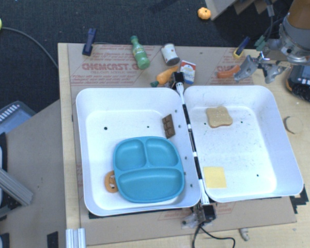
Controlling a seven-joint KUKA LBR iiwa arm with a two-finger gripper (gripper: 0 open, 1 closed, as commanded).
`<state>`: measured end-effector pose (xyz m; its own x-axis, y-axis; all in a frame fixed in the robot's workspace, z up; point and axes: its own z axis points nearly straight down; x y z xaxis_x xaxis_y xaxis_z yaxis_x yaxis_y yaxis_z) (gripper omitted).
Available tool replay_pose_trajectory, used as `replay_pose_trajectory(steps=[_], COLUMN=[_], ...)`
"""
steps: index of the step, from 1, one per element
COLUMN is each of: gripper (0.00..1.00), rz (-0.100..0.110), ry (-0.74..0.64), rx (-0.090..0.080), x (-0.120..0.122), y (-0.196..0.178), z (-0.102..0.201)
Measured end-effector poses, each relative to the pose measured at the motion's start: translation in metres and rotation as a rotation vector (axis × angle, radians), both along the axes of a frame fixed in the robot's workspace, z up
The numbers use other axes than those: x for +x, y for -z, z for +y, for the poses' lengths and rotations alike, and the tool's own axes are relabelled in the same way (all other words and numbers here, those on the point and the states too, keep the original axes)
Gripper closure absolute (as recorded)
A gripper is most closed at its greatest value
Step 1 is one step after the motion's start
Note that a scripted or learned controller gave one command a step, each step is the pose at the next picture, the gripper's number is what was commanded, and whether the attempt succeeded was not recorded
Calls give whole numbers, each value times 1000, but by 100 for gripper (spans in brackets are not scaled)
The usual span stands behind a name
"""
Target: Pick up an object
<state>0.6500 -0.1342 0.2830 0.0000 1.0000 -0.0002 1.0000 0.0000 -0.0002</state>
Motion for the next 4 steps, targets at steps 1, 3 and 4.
replay_pose_trajectory(steps=[1,3,4], gripper=[0,0,0], rz=[2,-4,-4], ry=[1,0,1], rx=[1,1,0], x=[-11,-8,-19], y=[104,196,196], z=[-10,28,14])
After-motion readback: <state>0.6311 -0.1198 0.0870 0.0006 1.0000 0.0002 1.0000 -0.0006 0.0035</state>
